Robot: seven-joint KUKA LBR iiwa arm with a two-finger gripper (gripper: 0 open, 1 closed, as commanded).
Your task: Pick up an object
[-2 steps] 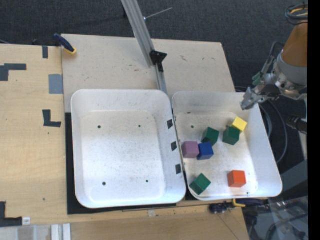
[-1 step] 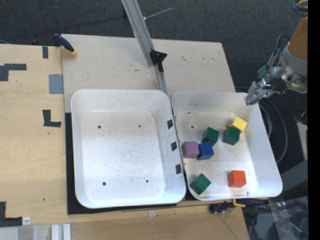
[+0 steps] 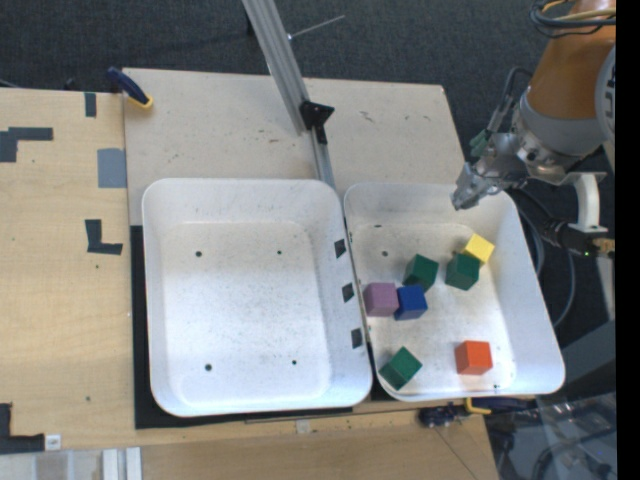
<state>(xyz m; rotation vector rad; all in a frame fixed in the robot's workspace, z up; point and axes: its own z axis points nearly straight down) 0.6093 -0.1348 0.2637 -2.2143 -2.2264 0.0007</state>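
Observation:
The right bin [image 3: 530,298] holds several small blocks: a yellow one [image 3: 480,247], three green ones [image 3: 462,271] [image 3: 421,270] [image 3: 402,366], a blue one [image 3: 411,301], a purple one [image 3: 380,298] and an orange one [image 3: 474,357]. My gripper [image 3: 468,195] hangs over the bin's back right corner, above and behind the yellow block. Nothing shows between its tips.
The left bin [image 3: 160,268] sits beside the right one, with black clips along their shared edge. A slanted metal pole [image 3: 280,53] rises behind the bins. A blue and yellow clamp [image 3: 130,86] lies at the bench's far left corner. Cables hang at the right.

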